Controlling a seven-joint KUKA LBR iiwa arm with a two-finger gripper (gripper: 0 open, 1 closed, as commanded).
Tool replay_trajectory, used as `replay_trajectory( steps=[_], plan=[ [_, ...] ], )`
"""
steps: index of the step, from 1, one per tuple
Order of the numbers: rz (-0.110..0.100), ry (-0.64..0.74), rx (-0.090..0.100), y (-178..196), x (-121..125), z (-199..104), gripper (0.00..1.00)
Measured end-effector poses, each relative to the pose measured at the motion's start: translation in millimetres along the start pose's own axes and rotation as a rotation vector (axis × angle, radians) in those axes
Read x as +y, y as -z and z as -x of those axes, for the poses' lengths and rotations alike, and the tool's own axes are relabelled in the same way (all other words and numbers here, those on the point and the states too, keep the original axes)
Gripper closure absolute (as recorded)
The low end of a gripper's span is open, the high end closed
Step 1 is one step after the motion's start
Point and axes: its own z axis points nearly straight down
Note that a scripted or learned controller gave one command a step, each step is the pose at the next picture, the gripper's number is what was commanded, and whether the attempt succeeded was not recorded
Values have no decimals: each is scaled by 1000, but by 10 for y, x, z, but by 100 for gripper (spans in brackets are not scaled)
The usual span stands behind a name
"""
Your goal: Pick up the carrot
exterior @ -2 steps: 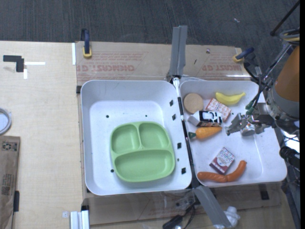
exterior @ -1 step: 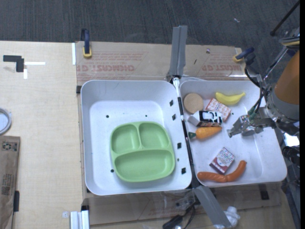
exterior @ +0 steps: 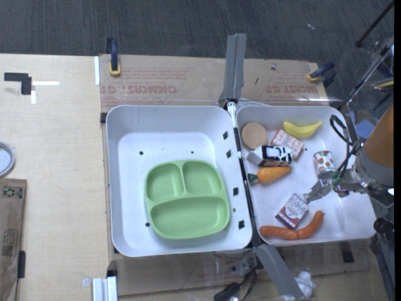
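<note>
Two shallow white bins side by side on pale wooden tabletop (exterior: pixel 50 143): left bin (exterior: pixel 119 168) and right bin (exterior: pixel 351 227).

Left bin: light green three-compartment plastic plate (exterior: pixel 188 199), roughly central, flat on bin floor.

Right bin, by clock face from bin centre:
- Orange tapered toy carrot with green stem end (exterior: pixel 270 174), at about 9 o'clock, lying flat, stem end toward the divider, untouched and apart from end effector.
- Round tan flat disc (exterior: pixel 254 135), at 11 o'clock.
- Yellow curved toy banana (exterior: pixel 302 128), at 12 o'clock.
- Small black-and-white box (exterior: pixel 276 154), just above carrot, touching or nearly touching it; cannot tell which.
- Red-and-white patterned carton (exterior: pixel 289 144), just beside black-and-white box, at its 1 o'clock.
- Small white can with red print (exterior: pixel 322 163), at 3 o'clock.
- Red-and-white flat packet (exterior: pixel 292 210), at 6 o'clock.
- Orange-red curved toy sausage (exterior: pixel 291 229), at 6 o'clock along near wall, just below packet.

End effector (exterior: pixel 315 192), at 4 o'clock, reaching in from right, tips near packet's upper corner; nothing seen between fingers; open or closed cannot be told.
</note>
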Motion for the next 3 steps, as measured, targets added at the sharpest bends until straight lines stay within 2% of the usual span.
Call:
replay_trajectory(
  steps=[1,2,3],
  plan=[
    [-1,-134,0,-462,480,-779,0],
    [1,-122,-2,-454,1234,-655,0],
    [1,-128,-3,547,1273,-742,0]
  ],
)
